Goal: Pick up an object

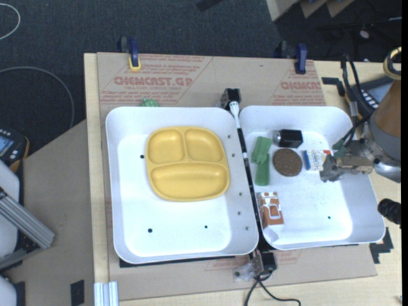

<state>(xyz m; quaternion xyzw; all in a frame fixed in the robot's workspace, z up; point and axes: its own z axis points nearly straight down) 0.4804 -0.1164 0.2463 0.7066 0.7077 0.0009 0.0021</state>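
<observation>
The right bin (319, 218) holds several small items. A green block (262, 159) lies by its left wall, with a brown round disc (287, 162) beside it and a black box (290, 137) behind the disc. A small white packet with blue and red print (314, 159) lies right of the disc. Near the front left is an orange and white carton (271, 208). My gripper (330, 169) hangs low over the bin's right part, just right of the packet and close to it. I see nothing held in it.
The left bin (121, 190) holds a yellow divided plate (187, 163). A small green thing (149, 102) lies on the board behind that bin. Blue clamps (132, 46) (300, 51) grip the board's far edge. Cables and the arm crowd the right side.
</observation>
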